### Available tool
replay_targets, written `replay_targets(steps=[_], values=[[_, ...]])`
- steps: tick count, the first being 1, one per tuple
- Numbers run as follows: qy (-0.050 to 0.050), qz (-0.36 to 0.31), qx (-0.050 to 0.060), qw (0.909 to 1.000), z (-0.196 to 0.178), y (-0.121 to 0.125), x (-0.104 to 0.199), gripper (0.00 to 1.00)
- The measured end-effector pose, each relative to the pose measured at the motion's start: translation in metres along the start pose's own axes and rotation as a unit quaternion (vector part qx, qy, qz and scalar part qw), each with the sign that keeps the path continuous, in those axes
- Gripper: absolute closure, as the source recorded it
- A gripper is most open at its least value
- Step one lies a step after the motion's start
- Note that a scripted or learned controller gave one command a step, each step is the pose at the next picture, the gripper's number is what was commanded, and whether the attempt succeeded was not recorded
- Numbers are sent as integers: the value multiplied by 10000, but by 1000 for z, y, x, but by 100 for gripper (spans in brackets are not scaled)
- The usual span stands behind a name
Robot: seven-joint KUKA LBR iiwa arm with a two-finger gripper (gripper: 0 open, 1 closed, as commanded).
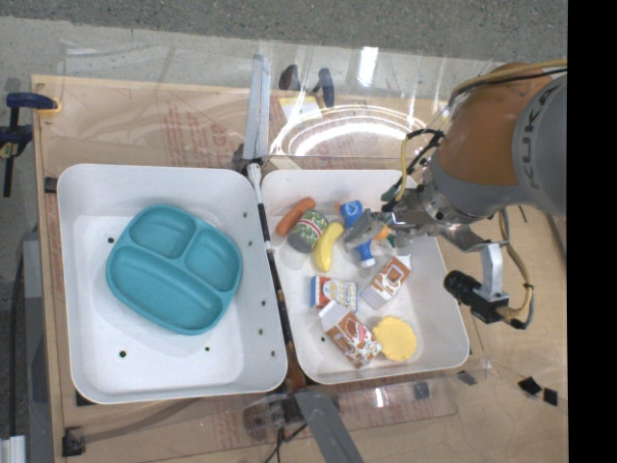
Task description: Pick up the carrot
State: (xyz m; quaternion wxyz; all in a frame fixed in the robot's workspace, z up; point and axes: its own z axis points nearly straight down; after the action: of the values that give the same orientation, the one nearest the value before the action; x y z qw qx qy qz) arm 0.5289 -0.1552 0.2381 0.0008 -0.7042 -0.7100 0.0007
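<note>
**Gripper low over the right bin, carrot lying apart at the top-left corner**

Pale plywood bench (145,123) under two shallow white plastic bins side by side. Left white bin (87,355) holding a teal three-compartment plate (174,268) and nothing more on its floor. Right white bin (439,316) crowded with toy food. Small orange carrot (295,215) lying slantwise near the top-left corner, touching a green-and-red can (309,230) just below it. Yellow banana (329,246) right of that can. Blue-and-white bottle (351,210) further right. Small printed cartons (333,292) mid-bin, another brown-and-white carton (389,280) beside them, a round yellow disc (396,339) near the lower edge. Grey arm with orange band reaching in from the right, two-finger gripper (371,230) down among the items right of the banana, well apart from the carrot. Fingers' spread not readable from this angle, nor anything between them. Carrot free, untouched.
</note>
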Motion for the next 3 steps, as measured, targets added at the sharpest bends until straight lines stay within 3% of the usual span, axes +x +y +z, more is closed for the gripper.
replay_targets(steps=[1, 2, 3], values=[[-17, -1354, -15, 9908, 14, 49, -101, 0], [-9, -2654, -7, 9641, 128, 68, -105, 0], [36, -590, 94, 9982, 153, 120, -105, 0]])
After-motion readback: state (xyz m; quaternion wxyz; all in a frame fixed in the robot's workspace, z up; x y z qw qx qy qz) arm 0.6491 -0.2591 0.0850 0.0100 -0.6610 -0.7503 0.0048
